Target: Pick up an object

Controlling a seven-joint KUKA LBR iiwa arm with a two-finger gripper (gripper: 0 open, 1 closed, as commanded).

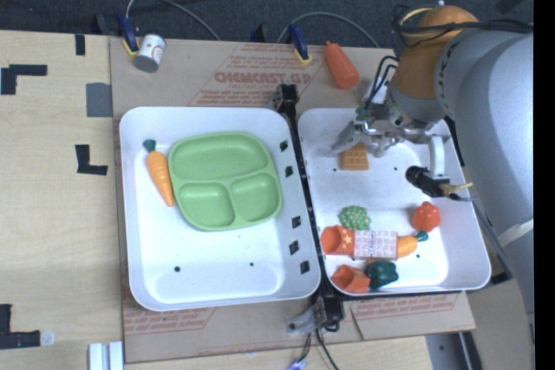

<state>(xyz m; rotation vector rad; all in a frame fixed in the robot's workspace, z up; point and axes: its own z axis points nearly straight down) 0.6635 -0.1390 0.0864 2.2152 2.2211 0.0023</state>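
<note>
Tan waffle piece [354, 159] lies in the right bin [460, 273], just below the jaws, which hang over the bin's upper part; whether they are wide or narrow I cannot tell. Well below them sit a broccoli floret [354, 217] and a red pepper [425, 216].

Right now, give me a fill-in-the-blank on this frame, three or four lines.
1. The green divided plate lies in the ___ bin.
2. The toy carrot lies just ___ of that plate.
3. The end effector hangs over the ___ bin, beside the waffle piece.

Missing: left; left; right
</note>
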